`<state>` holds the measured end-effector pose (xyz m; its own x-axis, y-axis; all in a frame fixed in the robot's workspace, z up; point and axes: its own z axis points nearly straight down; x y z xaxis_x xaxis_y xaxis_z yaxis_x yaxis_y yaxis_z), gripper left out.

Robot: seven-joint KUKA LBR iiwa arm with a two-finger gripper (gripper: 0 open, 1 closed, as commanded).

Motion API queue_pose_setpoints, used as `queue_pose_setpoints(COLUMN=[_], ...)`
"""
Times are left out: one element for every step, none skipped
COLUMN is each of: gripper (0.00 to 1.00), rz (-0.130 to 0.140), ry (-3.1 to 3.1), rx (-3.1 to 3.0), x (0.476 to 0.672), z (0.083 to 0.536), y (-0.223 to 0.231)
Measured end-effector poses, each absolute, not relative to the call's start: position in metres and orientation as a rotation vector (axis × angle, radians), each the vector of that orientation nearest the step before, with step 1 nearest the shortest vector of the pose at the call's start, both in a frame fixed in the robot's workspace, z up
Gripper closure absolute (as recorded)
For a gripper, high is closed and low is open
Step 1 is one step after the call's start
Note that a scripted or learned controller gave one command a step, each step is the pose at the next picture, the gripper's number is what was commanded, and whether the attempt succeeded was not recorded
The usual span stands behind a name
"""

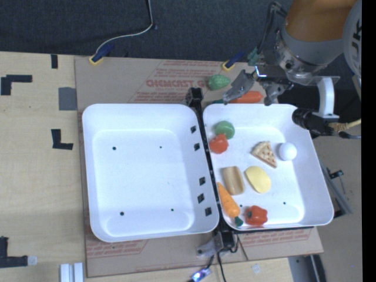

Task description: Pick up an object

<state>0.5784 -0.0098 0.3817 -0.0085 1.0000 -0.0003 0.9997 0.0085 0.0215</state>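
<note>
The hand [254,86] hangs over the far rim of the right bin [311,213], upper right of centre in the frame, its fingers spread apart with nothing between them. Just under it an orange-red piece [249,97] lies on the rim, and a green piece [218,81] sits outside on the table [35,157].

Inside the bin lie a green ball [224,128], a tomato [218,144], a pizza slice [265,154], a white ball [286,151], bread [232,180], a lemon [258,179], a carrot [227,200] and a red pepper [255,215].

The risk, as I judge it: descending here, a finger could strike the rim, or nudge the orange-red piece off instead of pinching it. The small rounded toys may also roll away from closing fingers.
</note>
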Motion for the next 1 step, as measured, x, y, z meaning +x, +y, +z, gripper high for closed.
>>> queue_pose_setpoints(gripper=[0.0], rz=[0.016], ry=[2.231], rx=[2.204], x=[0.5941], z=[0.4711], y=[0.0907])
